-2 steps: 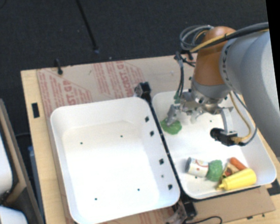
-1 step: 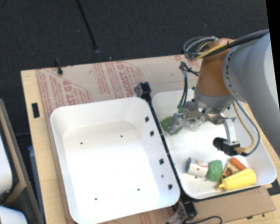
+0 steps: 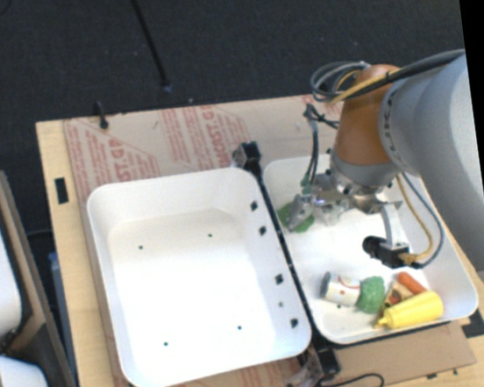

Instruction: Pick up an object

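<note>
My gripper (image 3: 315, 208) hangs low over the far left part of the right bin (image 3: 452, 280), below the orange wrist band. A small green object (image 3: 297, 214) lies right at the gripper's left side, against the divider between the bins; whether it sits between the fingers is hidden. Near the bin's front edge lie a white cylinder with a red mark (image 3: 337, 290), a green lump (image 3: 371, 292), an orange-red piece (image 3: 409, 282) and a yellow bottle-like object (image 3: 411, 311).
The left bin (image 3: 109, 223) stands beside the right one on a cardboard-covered bench. A black divider strip (image 3: 274, 237) with clips runs between the bins. Cables loop off the wrist, and a black connector (image 3: 384, 249) hangs over the right bin.
</note>
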`<state>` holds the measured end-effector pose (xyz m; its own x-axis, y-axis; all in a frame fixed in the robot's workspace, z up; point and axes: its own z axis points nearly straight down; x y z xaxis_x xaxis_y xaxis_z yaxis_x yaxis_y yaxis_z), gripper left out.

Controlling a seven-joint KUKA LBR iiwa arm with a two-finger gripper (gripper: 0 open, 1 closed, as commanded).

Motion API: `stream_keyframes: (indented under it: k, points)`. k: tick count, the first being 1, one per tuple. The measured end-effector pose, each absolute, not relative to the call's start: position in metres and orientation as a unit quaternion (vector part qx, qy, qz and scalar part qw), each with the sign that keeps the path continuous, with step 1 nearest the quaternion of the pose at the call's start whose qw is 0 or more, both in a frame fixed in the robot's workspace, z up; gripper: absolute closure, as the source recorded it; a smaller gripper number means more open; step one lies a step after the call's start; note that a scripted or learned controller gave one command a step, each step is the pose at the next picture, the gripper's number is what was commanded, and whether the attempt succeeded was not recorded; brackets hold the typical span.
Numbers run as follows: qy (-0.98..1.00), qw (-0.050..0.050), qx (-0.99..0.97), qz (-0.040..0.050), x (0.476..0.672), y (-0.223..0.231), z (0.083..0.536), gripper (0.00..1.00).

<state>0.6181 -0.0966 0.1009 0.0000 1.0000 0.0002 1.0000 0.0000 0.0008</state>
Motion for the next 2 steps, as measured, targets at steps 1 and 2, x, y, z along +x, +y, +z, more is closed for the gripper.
stream_keyframes:
  k: [1, 2]
  points:
    - [0.706, 0.001, 0.708, 0.0006, 0.6183, -0.0979, 0.1116, 1.00]
    - [0.706, 0.000, 0.708, 0.0004, 0.6182, -0.0978, 0.1111, 0.00]
